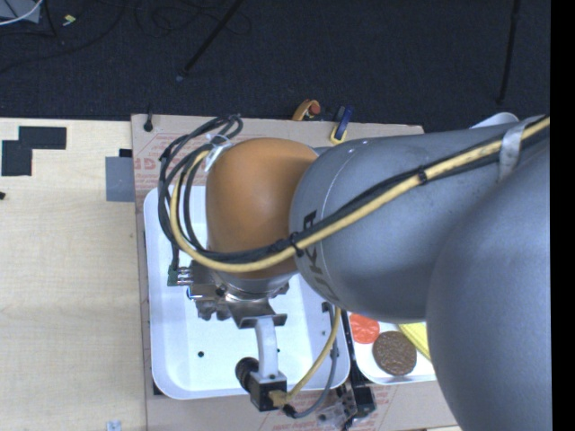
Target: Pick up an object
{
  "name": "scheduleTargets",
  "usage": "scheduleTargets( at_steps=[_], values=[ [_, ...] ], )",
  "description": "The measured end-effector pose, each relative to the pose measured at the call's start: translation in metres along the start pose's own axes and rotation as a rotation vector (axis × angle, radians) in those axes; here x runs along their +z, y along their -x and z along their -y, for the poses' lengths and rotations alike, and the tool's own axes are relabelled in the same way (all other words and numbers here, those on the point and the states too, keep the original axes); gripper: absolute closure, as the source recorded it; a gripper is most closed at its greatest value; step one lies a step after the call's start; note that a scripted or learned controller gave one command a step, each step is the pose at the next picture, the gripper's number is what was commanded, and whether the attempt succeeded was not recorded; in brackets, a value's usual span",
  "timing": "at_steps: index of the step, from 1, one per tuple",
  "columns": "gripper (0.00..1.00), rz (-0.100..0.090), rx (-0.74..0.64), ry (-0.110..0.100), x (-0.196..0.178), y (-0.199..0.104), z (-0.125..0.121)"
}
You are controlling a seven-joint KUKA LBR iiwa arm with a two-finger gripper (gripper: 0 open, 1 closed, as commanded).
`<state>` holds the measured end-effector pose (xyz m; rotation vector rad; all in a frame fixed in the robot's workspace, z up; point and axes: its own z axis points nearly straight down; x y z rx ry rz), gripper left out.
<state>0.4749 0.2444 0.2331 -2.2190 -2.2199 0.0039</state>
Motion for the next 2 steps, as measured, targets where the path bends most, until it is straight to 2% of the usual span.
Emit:
scheduleTargets(
  at_steps=[1,2],
  values=[
    [1.0,-0.003,-0.002,0.01,-0.17,0.001,-0.001],
    [1.0,0.0,-0.002,0.005,-0.24,0.001,0.0]
  ],
)
